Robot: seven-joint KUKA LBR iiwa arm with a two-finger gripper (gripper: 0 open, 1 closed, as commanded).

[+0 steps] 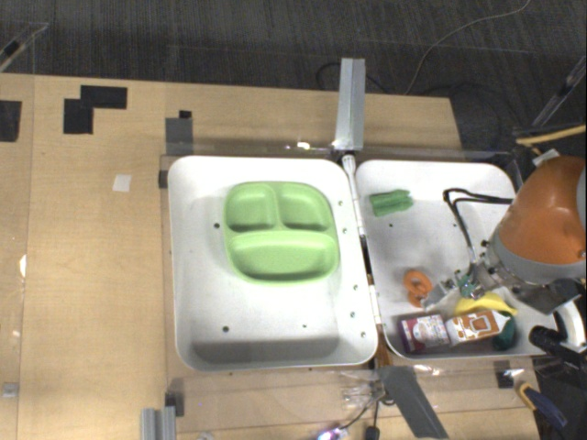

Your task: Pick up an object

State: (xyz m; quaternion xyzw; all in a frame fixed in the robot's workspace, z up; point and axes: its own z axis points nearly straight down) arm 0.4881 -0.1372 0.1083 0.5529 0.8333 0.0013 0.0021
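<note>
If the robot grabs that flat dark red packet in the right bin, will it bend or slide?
The dark red packet lies flat like a thin pouch, so it probably flexes when lifted. Its surface looks glossy, so it may slip. It sits against the bin's near wall, which could block pushing.

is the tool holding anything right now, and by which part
Cannot be told. The tool is low in the right bin, just above the yellow item and bottle, but nothing visibly sits between its tips.
</note>
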